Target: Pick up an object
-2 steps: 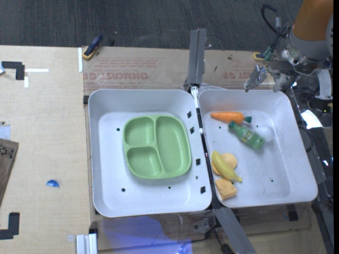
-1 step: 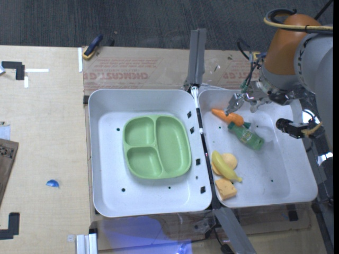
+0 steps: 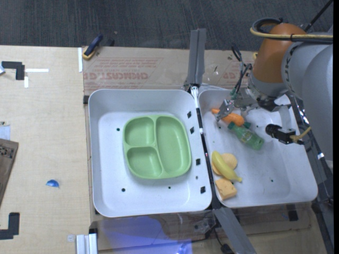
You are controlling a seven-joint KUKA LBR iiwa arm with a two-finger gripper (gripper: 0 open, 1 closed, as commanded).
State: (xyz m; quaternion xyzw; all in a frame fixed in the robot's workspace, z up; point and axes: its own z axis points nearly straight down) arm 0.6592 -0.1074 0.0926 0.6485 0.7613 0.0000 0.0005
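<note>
Currently the gripper [image 3: 225,111] sits low in the far left corner of the right bin [image 3: 275,194], right beside an orange carrot-like piece [image 3: 233,118]; from where I stand the fingers look slightly parted with nothing visibly between them, though the wrist hardware crowds that spot and the reading is uncertain. No target is named, so any item here would count: the orange piece nearest the tips, a green bottle [image 3: 248,136] lying tilted and touching it, a banana [image 3: 225,166] beside a pale round piece [image 3: 229,160], and an orange-tan chunk [image 3: 226,189] near the front wall. Risks as I judge them: the orange piece and bottle lie against each other, so a closing stroke could catch both edges and squeeze one out sideways, or nudge the bottle into a roll. The gripper is also close to the bin's wall and the divider [image 3: 197,62], so a small offset could land a finger on the rim. Left bin [image 3: 106,157] holds a green divided plate [image 3: 157,146], well apart from the action.
</note>
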